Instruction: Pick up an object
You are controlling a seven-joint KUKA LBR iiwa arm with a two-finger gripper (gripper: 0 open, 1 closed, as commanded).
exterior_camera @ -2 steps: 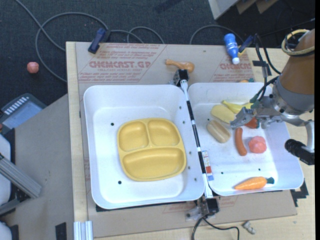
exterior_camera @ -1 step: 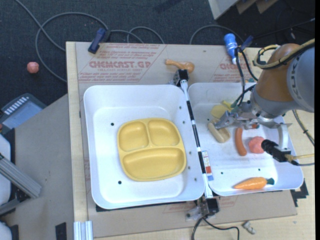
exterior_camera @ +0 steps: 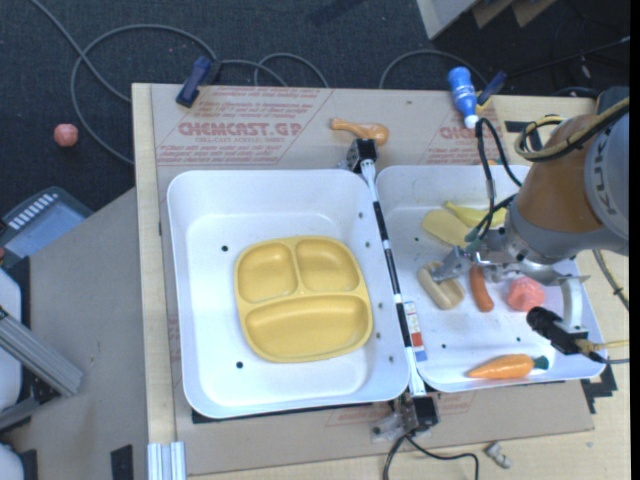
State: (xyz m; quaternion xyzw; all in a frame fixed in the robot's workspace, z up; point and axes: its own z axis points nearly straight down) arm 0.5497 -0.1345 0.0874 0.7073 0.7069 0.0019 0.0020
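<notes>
On the brown board (exterior_camera: 300, 123) reads "CHEMCAST GP"; whether the gripper (exterior_camera: 452, 265) is spread, I cannot tell.

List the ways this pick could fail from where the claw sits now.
1. The claw hangs among crowded food: the tan bread piece, sausage and yellow banana lie close together, so it may nudge or catch two.
2. The pink piece is partly under the arm, a likely bump.
3. The carrot rests near the bin rim, awkward to grasp.
</notes>
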